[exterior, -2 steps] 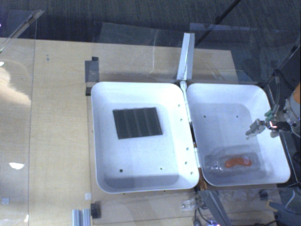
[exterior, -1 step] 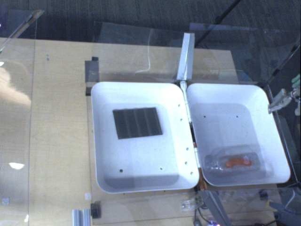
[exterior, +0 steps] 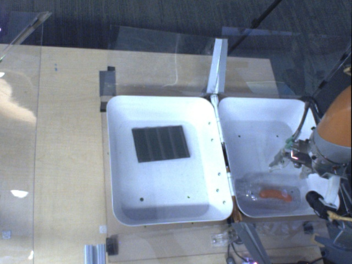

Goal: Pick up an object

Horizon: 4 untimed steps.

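Gripper (exterior: pixel 283 157) over right bin (exterior: pixel 247 120), its grasp indiscernible; blurry orange object (exterior: pixel 275 194) in clear wrapping.

Probably a robotics lab, wooden bench (exterior: pixel 66 147), 2 white bins (exterior: pixel 159 106), clear guard panels (exterior: pixel 22 92)

You'll find a dark grey ribbed rectangular pad (exterior: pixel 161 143) lying flat, slightly skewed, well to the left of the jaws in the other bin. Just below the jaws, a clear plastic packet with an orange-red piece inside (exterior: pixel 273 193) lies flat on its side, its long axis running left to right, apart from the jaws.
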Motion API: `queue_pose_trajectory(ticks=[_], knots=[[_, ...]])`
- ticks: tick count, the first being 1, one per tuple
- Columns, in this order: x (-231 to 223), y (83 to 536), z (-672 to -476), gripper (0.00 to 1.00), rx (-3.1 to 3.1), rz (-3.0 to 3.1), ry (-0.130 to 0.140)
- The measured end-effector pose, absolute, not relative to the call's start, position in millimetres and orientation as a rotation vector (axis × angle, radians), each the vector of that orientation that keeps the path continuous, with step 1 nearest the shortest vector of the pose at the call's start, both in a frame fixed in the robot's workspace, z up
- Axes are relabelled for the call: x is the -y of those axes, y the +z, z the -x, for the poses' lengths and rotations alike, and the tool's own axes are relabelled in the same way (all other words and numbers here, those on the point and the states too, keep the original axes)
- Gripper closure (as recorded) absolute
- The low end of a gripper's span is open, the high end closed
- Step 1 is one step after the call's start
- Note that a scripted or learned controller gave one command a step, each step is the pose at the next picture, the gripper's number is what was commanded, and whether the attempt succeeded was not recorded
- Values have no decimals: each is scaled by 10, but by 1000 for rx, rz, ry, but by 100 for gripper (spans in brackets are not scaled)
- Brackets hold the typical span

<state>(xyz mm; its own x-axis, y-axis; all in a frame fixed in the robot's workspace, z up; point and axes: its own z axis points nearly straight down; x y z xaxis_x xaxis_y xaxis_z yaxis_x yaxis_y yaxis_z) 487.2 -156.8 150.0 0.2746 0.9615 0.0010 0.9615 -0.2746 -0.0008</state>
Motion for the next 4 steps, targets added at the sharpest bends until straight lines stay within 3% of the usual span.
queue_pose_trajectory(ticks=[1,2,3,4], knots=[[1857,2155,-5214,0,1749,2612,-3],[1084,929,-5344,0,1660,2667,-3],[1722,897,-5580,0,1761,2612,-12],[1806,1722,-5489,0,1941,2475,-5]])
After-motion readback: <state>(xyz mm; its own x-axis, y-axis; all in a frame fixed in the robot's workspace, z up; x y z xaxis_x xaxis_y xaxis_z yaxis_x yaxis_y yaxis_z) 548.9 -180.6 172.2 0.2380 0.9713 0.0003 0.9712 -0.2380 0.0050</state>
